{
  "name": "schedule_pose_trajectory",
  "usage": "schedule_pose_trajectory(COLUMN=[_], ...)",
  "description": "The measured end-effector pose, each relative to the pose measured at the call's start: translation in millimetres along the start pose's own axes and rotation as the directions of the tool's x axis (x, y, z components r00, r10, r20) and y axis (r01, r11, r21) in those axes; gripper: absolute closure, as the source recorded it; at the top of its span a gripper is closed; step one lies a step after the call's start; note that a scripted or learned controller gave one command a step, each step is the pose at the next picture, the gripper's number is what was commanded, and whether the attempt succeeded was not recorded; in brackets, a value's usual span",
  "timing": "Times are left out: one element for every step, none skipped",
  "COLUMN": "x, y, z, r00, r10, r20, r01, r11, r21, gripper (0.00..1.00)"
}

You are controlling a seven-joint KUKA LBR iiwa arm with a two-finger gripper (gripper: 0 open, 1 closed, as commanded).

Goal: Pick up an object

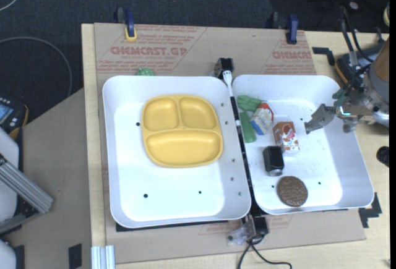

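The right bin (346, 162) holds several small things: a green item (249, 119), a red and white carton (263, 117), a red and white packet (286, 136), a black box (273, 159) and a brown round disc (291, 191). My gripper (332, 122) hangs over the right part of this bin, to the right of the packet and apart from it. It is open, one finger (317, 119) pointing left toward the packet, and nothing sits between the fingers.
A yellow divided plate (182, 130) lies in the left bin (124, 156). A black strip (236, 125) runs along the seam between the bins. Blue clamps (129, 21) hold the board at the back. Cables hang at the far right (352, 45).
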State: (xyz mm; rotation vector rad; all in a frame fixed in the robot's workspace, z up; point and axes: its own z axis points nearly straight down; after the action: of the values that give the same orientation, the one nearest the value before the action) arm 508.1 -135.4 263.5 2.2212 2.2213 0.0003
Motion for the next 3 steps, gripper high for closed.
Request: schedule_pose_trajectory(x=[0.0,-6.4,-78.5], y=[0.7,45.1,93.0], z=[-10.8,107.0,183.6], r00=[1.0,1.0,1.0], r10=[-0.001,-0.001,0.004], r20=[0.001,-0.002,0.003], r01=[0.001,0.001,-0.004], r11=[1.0,1.0,1.0], r21=[-0.003,0.011,0.001], gripper=[1.0,1.0,1.0])
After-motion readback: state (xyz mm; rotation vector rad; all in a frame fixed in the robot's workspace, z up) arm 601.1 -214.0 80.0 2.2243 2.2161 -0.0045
